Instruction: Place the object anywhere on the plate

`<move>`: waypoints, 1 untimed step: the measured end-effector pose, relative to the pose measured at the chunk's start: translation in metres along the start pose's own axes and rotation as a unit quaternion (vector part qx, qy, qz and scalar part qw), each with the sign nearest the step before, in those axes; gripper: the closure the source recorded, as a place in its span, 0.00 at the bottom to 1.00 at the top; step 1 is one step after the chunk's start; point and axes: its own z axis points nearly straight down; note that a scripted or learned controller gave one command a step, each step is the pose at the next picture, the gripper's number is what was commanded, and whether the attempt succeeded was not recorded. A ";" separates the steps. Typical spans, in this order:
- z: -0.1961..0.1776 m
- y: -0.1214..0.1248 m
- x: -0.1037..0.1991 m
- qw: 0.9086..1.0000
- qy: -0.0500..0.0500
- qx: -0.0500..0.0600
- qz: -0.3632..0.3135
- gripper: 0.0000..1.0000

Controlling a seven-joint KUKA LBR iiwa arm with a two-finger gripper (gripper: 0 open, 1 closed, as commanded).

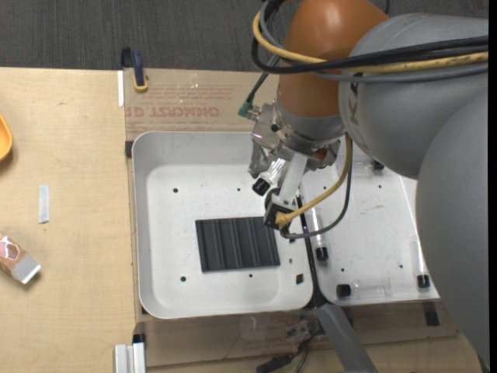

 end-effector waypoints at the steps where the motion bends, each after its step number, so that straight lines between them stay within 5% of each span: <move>1: 0.064 0.019 -0.006 1.000 0.000 0.001 0.000 1.00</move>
